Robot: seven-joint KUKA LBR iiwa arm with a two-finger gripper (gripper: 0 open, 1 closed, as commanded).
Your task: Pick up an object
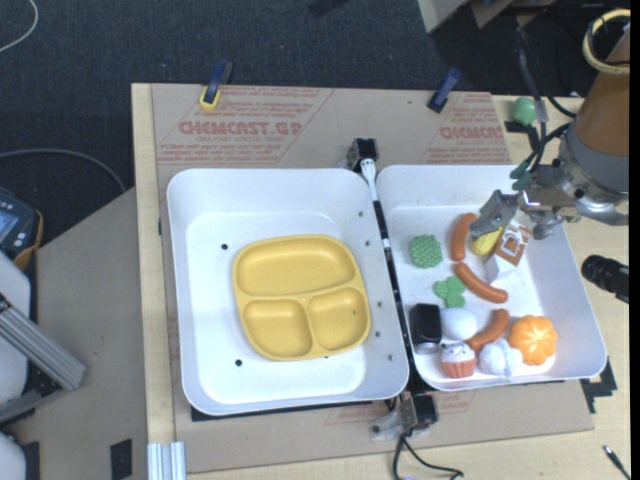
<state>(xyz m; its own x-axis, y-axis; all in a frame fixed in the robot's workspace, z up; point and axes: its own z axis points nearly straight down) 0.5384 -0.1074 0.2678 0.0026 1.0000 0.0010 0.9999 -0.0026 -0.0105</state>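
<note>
Two bins sit side by side on a board (300, 118). The left bin (195, 268) holds a divided tray (298, 295) at its middle. Relative to that tray, the right bin (575, 288) lies to the right, past the shared rims. In it, nearest the tray, lie a round knobbly piece (426, 251), a leafy piece (450, 290) and a small box (426, 321). Farther right lie two sausages (459, 235) (481, 282). At the near edge sit a cupcake (458, 359), a ball (461, 323) and a pumpkin (533, 339). The gripper (506, 230) hangs over the far right part.
</note>
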